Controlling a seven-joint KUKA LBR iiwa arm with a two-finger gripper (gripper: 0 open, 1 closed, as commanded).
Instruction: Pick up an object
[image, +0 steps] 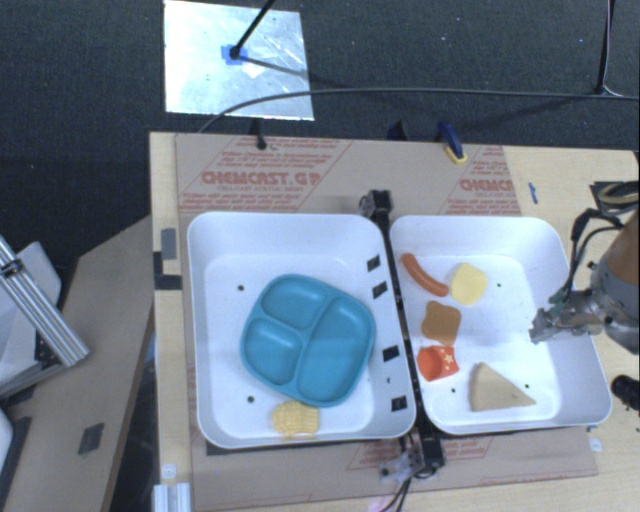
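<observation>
Yellow corn (296, 419) lies nearest the camera, at the near edge of the left bin (215, 240), far to the left of my gripper (545, 327) and touching the near rim of the blue divided plate (308, 338). That plate has three compartments and occupies the middle of the left bin floor, well apart from my gripper.

My gripper sits over the right side of the right bin (540, 235), close to its right wall. Whether my fingers are apart or together: I cannot tell, since the pictures show them only as a small dark-grey shape at the end of my wrist. No object is visible between them.

Candidate objects in the right bin, all to the left of my gripper:
- Tan wedge (497, 389): nearest item, lying flat, to the left and toward the near wall, apart from my gripper.
- Yellow round piece (468, 284): to the left and slightly toward the far wall.
- Orange sausage (424, 274): further left, just beside the yellow round piece, lying at a slant.
- Brown square piece (441, 323): left of my gripper, at about the same depth.
- Red piece (437, 362): touching or just beside the near edge of the brown square piece; which of the two I cannot tell.

Both bins rest on a brown cardboard sheet (330, 170) with red lettering.
</observation>
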